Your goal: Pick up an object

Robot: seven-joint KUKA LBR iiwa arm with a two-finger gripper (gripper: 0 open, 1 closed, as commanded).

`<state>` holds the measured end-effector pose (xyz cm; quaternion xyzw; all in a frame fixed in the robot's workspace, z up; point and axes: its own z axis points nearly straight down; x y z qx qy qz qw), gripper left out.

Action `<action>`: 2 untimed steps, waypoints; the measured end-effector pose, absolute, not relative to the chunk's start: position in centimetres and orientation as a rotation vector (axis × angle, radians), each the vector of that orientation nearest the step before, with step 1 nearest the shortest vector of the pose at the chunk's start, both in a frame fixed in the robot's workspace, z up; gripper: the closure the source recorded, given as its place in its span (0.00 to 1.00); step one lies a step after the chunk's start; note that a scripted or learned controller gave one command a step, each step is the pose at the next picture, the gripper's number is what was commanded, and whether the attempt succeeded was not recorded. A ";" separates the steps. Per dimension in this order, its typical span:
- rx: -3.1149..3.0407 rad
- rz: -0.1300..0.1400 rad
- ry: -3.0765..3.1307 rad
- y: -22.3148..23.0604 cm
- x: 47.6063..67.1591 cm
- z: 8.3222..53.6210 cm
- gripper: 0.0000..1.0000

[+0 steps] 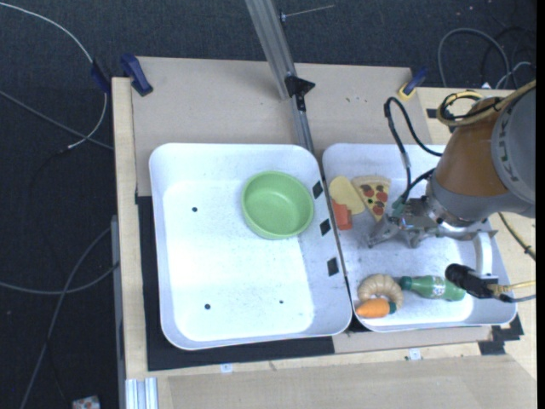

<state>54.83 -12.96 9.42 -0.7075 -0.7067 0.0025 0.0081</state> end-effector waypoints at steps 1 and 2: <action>-2.212 0.002 -2.210 -12.9 55.0 10.8 1.00; -2.222 -0.008 -2.226 -12.3 55.5 17.2 1.00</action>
